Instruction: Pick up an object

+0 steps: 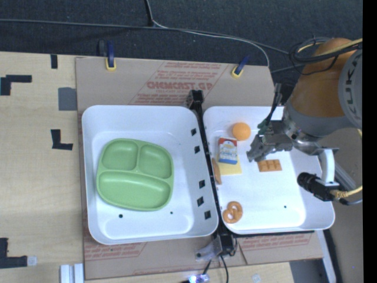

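The right bin point(294, 214) holds an orange ball point(240, 130), a small red and white carton point(227, 150) lying on a yellow block point(230, 168), an orange waffle-like piece point(270, 166), a pretzel point(232, 211) and a thin tan piece point(217, 173) by the left wall. My gripper point(263, 148) hangs over the bin's upper middle, just right of the carton and above the waffle piece. Nothing shows between its dark fingers, and their gap is unclear.
The left bin point(94, 119) carries a green divided plate point(136, 174). A black clip divider point(203, 158) runs between the bins. Cables point(177, 28) cross the dark floor behind the cardboard. The arm's bulky orange and grey body point(324, 93) looms over the right bin's right side.
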{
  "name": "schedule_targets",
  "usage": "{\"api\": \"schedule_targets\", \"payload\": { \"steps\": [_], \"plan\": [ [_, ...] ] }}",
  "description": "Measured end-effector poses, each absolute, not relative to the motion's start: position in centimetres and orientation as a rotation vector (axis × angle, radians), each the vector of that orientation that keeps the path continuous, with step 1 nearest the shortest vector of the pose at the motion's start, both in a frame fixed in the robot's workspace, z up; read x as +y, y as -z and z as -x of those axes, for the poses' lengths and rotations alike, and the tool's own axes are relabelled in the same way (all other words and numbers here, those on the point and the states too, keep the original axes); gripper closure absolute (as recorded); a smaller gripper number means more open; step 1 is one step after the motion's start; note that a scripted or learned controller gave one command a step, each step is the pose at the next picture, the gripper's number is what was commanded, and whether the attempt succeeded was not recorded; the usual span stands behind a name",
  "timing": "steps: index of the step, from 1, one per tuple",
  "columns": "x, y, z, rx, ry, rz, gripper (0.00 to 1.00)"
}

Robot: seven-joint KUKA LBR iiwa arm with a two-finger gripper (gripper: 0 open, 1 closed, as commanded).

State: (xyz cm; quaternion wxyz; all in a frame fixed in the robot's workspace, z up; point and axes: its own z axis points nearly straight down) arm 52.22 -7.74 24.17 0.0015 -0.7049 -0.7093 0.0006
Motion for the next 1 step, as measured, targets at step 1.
{"api": "schedule_targets", "payload": {
  "steps": [1],
  "plan": [
    [-2.48, -23.02, -52.18, -2.226, -0.002, 2.212, 1.0]
  ]
}}
